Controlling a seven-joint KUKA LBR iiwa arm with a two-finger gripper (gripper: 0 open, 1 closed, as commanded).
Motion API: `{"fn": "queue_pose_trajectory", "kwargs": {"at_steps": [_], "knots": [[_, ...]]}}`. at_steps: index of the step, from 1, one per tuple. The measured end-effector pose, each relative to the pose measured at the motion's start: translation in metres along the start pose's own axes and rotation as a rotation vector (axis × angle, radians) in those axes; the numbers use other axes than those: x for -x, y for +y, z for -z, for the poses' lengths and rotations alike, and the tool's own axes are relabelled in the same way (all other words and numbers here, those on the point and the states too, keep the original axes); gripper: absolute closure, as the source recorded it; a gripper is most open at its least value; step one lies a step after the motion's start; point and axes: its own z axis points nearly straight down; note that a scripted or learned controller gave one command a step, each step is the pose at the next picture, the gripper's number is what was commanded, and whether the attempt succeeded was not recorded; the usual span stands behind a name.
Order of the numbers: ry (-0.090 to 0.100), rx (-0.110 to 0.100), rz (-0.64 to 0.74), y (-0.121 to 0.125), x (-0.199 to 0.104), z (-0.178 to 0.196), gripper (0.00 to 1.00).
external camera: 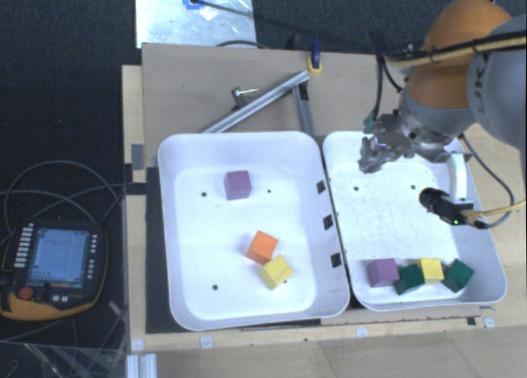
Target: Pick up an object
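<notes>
Robotics lab: bench with two white bins, teach pendant on dark carpet, trailing cables.

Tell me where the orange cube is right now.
In the camera view, the orange cube lies in the left bin, right of its middle, touching the yellow cube just below it and well below the purple cube.

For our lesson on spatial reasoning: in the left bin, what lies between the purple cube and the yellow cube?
In the camera view, the orange cube lies between the purple cube and the yellow cube, touching the yellow one and apart from the purple.
</notes>
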Motion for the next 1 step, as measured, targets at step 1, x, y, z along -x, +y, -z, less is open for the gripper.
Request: {"fn": "queue_pose_trajectory", "kwargs": {"at_steps": [1], "knots": [[0.000,0.000,0.000,0.0245,-0.0527,0.0018,1.00]]}}
